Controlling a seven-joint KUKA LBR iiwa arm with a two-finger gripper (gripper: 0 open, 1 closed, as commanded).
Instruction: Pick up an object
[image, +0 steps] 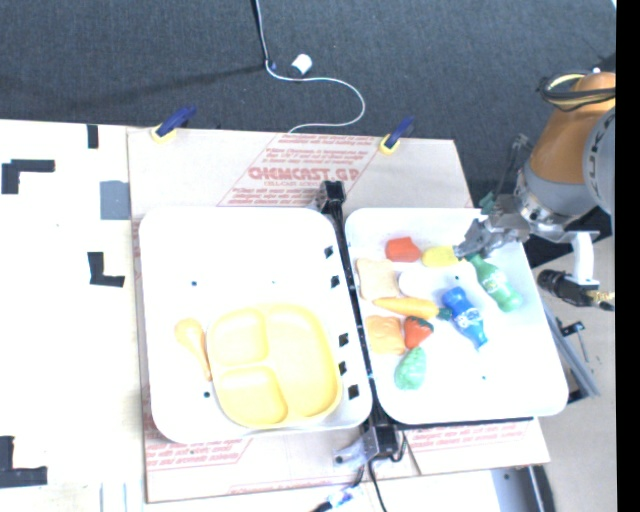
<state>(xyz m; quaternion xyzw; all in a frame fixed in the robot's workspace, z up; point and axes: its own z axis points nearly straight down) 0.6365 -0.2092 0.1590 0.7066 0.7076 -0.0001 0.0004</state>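
The right bin (500, 395) holds several toy foods: a red piece (402, 248), a yellow lemon-like piece (439, 257), a green bottle (498, 283), a blue bottle (463, 312), a carrot (404, 306), a strawberry (417, 331), a green vegetable (410, 369) and tan bread pieces (374, 277). My gripper (474, 243) hangs over the bin's upper right part, between the yellow piece and the top of the green bottle. I see nothing held between its fingers.
The left bin (180, 250) contains a yellow divided tray (272, 362) and a yellow spoon (190, 335). A black clamp (331, 193) sits at the top between the bins. A cable (320, 90) lies behind the board. The arm (570, 150) enters from the right.
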